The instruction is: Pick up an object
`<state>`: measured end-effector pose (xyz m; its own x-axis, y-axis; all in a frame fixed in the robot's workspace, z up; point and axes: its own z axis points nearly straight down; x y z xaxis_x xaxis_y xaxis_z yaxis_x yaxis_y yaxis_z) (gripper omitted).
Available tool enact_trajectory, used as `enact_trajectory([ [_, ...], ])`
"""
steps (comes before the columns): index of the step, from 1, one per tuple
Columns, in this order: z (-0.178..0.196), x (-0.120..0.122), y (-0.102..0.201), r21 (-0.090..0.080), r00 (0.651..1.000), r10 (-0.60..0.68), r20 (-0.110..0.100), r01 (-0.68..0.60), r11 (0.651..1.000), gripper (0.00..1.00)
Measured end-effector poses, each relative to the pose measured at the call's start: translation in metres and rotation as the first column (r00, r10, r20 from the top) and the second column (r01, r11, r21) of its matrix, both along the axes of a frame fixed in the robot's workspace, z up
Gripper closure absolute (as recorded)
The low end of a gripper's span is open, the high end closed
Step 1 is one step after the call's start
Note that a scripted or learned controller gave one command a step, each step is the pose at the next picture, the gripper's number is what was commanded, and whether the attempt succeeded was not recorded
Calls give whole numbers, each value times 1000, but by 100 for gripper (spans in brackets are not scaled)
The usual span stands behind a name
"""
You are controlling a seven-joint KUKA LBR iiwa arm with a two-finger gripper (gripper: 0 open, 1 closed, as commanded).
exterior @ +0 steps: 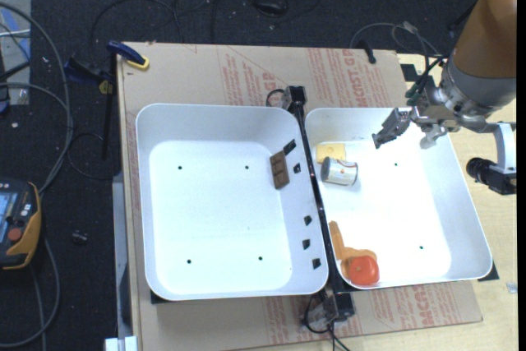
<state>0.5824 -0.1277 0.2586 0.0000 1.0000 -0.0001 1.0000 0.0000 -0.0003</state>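
Note:
In the right bin [427,201], a pale yellow block [330,150] lies near the left wall, with a small silver cylinder [339,172] on its side just in front of it. At the bin's front left corner rests a red ball touching an orange piece [359,263]. A brown block [280,171] leans near the right wall of the left bin [205,210]. My gripper [408,133] hangs over the back of the right bin, to the right of the yellow block. It is open, with nothing between its fingers.
The grey arm with its orange band [486,20] comes in from the upper right. A black divider strip [312,201] runs between the bins. Cables and a blue-and-yellow clamp [127,55] lie beyond the bench's back edge.

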Motion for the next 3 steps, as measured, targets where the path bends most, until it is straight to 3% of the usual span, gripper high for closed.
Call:
enact_trajectory([
  [1,-31,40,-29,0,1000,-1,-2,1,1000,0],
  [3,-45,76,-75,0,1000,-1,-1,1,1000,0],
])
